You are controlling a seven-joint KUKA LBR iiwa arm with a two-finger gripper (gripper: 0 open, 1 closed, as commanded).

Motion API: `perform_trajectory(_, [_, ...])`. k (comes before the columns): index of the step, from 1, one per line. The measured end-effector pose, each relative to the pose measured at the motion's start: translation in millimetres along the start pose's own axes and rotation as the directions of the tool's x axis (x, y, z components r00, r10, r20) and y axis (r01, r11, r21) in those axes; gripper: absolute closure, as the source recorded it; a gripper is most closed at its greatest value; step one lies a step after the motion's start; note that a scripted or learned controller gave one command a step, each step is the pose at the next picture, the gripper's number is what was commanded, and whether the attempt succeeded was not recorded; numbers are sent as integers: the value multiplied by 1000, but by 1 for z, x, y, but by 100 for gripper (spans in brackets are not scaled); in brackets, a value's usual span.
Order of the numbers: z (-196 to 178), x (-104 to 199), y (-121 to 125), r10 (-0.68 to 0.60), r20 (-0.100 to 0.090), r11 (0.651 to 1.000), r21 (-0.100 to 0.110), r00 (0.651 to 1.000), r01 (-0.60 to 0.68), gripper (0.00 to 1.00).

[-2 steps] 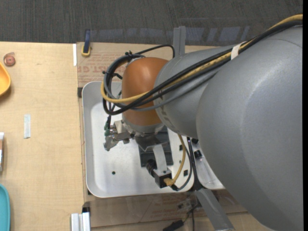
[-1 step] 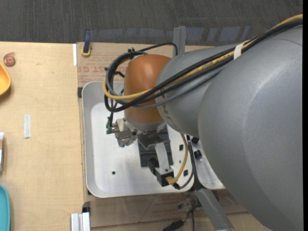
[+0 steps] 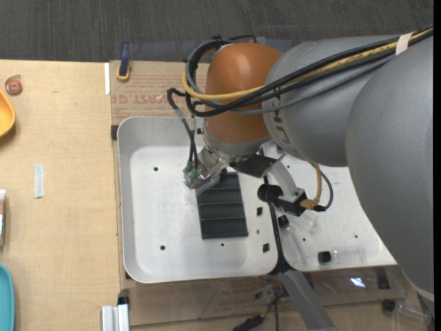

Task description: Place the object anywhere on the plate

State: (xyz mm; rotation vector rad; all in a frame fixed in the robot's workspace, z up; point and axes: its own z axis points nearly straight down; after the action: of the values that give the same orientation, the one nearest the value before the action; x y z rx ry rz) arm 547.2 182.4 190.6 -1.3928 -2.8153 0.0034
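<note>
Because the arm's (image 3: 324,109) bulk and the orange band hang right over it, the tool (image 3: 202,174) is mostly hidden, and I cannot tell whether it is open or closed. It sits low over the left bin (image 3: 151,212), towards that bin's back and middle. A black ribbed block (image 3: 222,211) reaches out from under it towards the near wall. The block's upper end touches the tool or lies just below it, and I cannot tell whether the block is gripped, merely lying on the bin floor, or part of the tool itself.

If the block is the task's object, it is in the left bin, and the step in hand looks like the pick rather than the placing. The right bin (image 3: 358,229) holds a small dark piece (image 3: 324,256) near its front wall. On the bench (image 3: 62,150), at the far left edge, an orange dish (image 3: 4,119) peeks in, and I cannot say it is the plate.

The next move calls for a sure grip, a lift clear of the bin wall, and a plate located first.
</note>
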Motion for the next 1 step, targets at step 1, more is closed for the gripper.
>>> perform_trajectory(1, [-71,12,-6,-471,2,882,-3,882,471,100])
